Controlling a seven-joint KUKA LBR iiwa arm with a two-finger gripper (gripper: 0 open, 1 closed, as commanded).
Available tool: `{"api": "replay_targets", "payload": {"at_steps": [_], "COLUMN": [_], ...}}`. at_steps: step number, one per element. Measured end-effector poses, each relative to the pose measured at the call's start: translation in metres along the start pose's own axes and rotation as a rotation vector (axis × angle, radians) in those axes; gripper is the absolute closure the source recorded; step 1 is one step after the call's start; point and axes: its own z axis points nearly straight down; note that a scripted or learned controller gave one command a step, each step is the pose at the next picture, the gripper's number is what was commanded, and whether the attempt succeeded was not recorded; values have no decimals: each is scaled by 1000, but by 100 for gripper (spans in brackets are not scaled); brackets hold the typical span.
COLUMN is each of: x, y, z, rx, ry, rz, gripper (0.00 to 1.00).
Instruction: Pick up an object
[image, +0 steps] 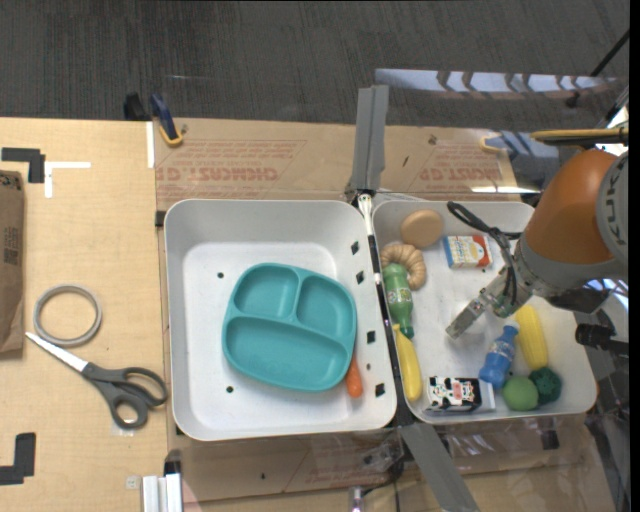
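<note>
My gripper (462, 322) hangs low over the bare middle of the right bin (440, 300), reaching in from the right under the arm's orange band. Around it lie a blue bottle (498, 358) and a yellow object (530, 336) to its right, a small white carton (467, 250) behind it, and a green bottle (398, 296) to its left. A banana (407, 366) lies along the bin's left wall. I see nothing in the gripper.
The right bin also holds a tan round object (423, 228), a pretzel-like ring (406, 260), a black-and-white carton (460, 393) and a green ball (520, 393). A teal divided plate (290, 328) and a small carrot (353, 380) lie in the left bin. Scissors (105, 380) and a tape ring (67, 313) rest on the bench.
</note>
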Motion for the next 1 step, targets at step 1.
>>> {"api": "replay_targets", "payload": {"at_steps": [1], "x": [25], "y": [-68], "z": [0], "rx": [0], "ry": [1], "rz": [-18], "gripper": [0]}}
